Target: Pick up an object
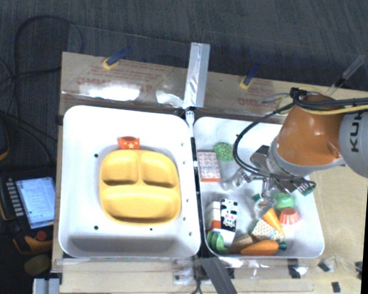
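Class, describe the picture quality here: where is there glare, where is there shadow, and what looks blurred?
Camera view: glare whitens the left bin around the yellow tray; soft shadow lies beneath the arm in the right bin; the small toys near the gripper look soft and blurred.

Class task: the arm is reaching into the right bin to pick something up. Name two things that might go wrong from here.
1. The toys lie packed together near the pincer, so it may pinch two at once or knock neighbours aside.
2. The black cable loops low over the right bin and might snag.
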Action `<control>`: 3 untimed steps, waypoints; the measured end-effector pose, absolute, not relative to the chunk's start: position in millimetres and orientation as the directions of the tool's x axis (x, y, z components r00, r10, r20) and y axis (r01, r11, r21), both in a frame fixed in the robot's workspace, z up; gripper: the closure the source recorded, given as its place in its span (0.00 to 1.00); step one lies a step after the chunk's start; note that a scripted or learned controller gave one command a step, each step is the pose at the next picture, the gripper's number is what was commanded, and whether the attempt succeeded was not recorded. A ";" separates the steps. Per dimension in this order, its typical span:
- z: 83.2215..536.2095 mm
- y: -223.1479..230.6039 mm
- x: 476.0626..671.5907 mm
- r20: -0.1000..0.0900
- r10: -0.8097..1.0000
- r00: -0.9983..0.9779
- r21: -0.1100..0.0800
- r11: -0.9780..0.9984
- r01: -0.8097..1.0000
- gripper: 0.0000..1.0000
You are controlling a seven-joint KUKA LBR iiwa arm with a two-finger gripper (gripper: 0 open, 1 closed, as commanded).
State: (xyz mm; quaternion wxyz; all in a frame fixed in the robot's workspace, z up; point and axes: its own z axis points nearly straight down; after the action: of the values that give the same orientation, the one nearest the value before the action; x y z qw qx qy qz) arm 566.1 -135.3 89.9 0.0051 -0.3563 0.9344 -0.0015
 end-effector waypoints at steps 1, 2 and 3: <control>90.9 -177.1 518.9 -0.012 -0.519 -0.855 -0.009 0.855 -0.519 0.00; 93.2 -119.6 501.8 -0.024 -0.516 -0.856 -0.023 0.857 -0.515 0.00; 89.8 -116.4 562.5 -0.006 -0.645 -0.764 -0.008 0.764 -0.645 0.00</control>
State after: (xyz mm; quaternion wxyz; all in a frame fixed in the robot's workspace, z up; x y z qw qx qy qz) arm 562.5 -116.4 89.8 0.0044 -0.3435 0.9391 -0.0027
